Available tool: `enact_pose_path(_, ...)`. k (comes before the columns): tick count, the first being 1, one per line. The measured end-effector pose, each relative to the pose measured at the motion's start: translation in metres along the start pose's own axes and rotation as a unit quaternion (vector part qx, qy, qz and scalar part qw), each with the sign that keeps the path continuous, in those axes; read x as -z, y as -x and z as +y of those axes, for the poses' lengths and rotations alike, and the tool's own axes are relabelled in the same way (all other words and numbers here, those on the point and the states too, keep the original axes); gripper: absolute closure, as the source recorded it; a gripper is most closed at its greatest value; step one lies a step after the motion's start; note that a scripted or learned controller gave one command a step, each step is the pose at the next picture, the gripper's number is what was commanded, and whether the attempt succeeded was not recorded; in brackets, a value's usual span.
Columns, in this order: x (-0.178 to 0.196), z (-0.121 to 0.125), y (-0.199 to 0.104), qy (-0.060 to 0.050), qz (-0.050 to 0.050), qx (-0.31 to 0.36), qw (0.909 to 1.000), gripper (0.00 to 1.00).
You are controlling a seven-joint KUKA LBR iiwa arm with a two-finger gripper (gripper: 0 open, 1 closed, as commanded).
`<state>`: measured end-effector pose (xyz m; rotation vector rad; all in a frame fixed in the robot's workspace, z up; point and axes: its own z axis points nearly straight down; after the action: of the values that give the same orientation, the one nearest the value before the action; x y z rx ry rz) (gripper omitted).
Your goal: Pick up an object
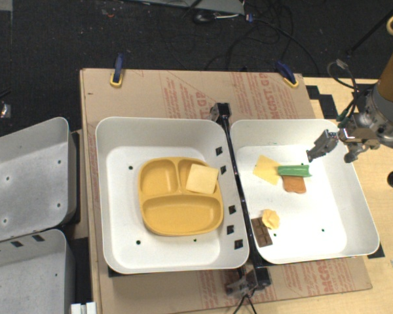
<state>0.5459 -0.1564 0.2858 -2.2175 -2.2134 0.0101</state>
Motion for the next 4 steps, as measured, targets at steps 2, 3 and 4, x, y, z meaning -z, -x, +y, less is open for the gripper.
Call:
enact_pose_path(2, -0.048, 0.008, 0.008, 0.004, -0.001, 0.0, 1.0, 0.0)
enact_pose_path(3, -0.112, 0.012, 0.005, 0.003, 0.0, 0.001, 1.0, 0.0)
enact_pose_path(4, -0.166, 0.002, 0.001, 0.003, 0.0, 0.0, 1.0, 0.0)
